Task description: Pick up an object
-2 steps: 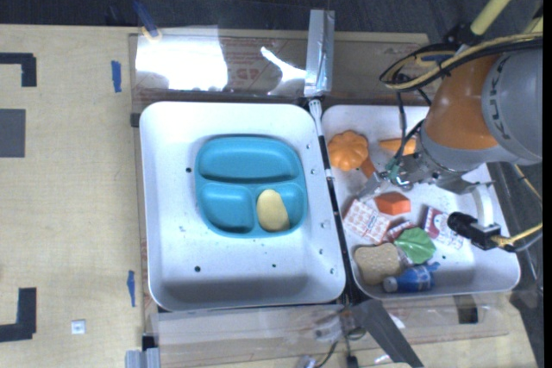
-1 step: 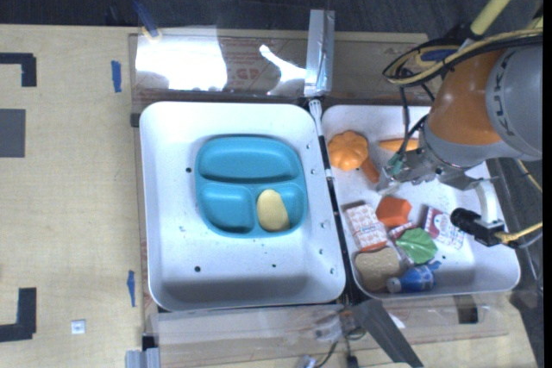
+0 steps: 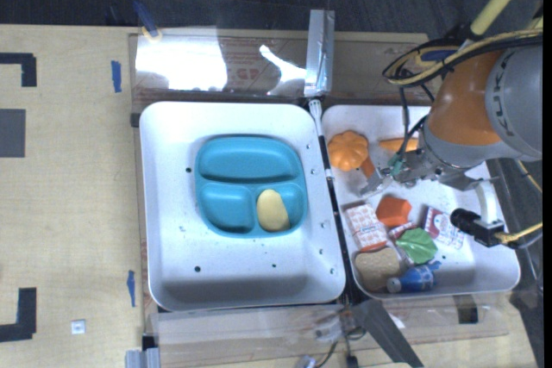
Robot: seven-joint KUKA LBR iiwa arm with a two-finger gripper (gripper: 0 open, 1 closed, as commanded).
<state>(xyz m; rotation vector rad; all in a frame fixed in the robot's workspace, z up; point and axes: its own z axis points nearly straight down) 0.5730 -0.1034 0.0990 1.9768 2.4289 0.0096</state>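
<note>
Jaws: state cannot be told — gripper [image 3: 390, 172] low in right bin [image 3: 504, 276], beside orange pumpkin toy [image 3: 348, 150].
Candidates: red packet [image 3: 366, 227], green leaf [image 3: 417, 245], blue bottle [image 3: 417, 278] — clustered, reachable.
Left bin [image 3: 164, 211]: blue tray [image 3: 250, 183] cradling yellow egg [image 3: 272, 209].

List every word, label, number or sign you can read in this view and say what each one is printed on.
No text here can be read.
Red and white packet in the right bin: it bears print, too small and blurred to read.
White and red packet near the black handle: print is blurred, unreadable.
Small white tag on the bench: a mark, too small to read.
</note>
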